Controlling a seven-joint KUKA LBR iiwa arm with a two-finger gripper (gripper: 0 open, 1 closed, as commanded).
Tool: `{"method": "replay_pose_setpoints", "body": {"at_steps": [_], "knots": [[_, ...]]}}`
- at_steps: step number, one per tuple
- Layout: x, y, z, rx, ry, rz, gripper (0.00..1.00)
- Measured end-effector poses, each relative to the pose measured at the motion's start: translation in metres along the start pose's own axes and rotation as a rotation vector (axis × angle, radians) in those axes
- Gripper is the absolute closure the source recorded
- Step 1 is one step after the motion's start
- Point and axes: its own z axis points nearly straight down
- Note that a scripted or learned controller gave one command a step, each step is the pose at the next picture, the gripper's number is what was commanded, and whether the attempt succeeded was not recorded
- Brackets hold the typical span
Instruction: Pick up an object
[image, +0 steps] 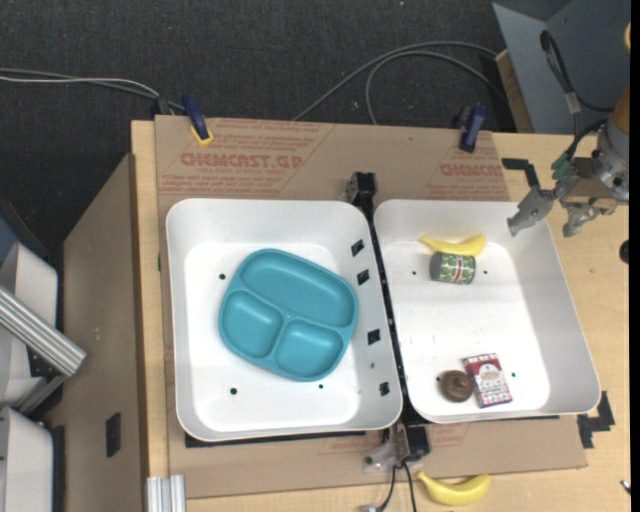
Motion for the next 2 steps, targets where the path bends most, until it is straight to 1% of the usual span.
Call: {"method": "replay_pose_setpoints", "body": {"at_steps": [1,2], "knots": [[0.001,0.002,-0.008,-0.013,-0.003,-0.004,0.0],[-0.001,0.006,0.054,-0.007,-0.001,-0.003,0.0]]}}
